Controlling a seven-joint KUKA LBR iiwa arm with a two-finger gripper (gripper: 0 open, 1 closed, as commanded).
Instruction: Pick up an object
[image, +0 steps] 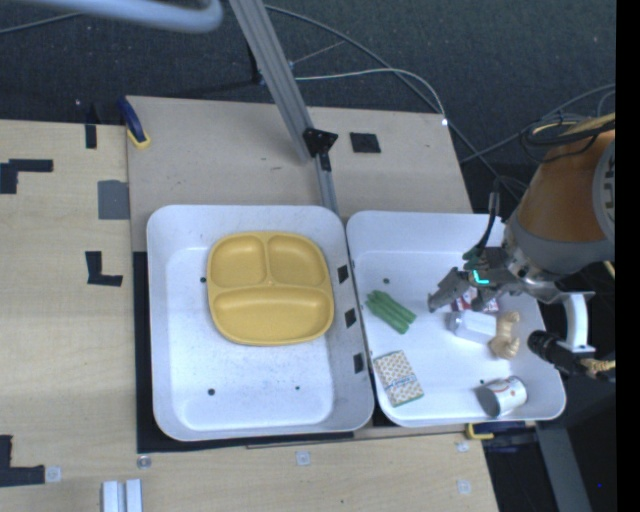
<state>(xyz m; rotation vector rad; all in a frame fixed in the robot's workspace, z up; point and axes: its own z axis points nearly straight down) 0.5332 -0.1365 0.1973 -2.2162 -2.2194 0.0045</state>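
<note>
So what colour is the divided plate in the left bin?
Yellow; the divided plastic plate shows in the camera view.

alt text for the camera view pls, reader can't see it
The gripper hangs low over the right bin, beside a green object, a patterned packet and a white cup. The left bin holds a yellow divided plate.

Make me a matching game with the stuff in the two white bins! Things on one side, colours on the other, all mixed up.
Things:
1. divided plate
2. ridged stick thing
3. small cup on its side
4. checkered packet

Colours:
A. green
B. white with a grey end
C. yellow
D. tan with a blue pattern

Pairs: 1-C, 2-A, 3-B, 4-D
</note>
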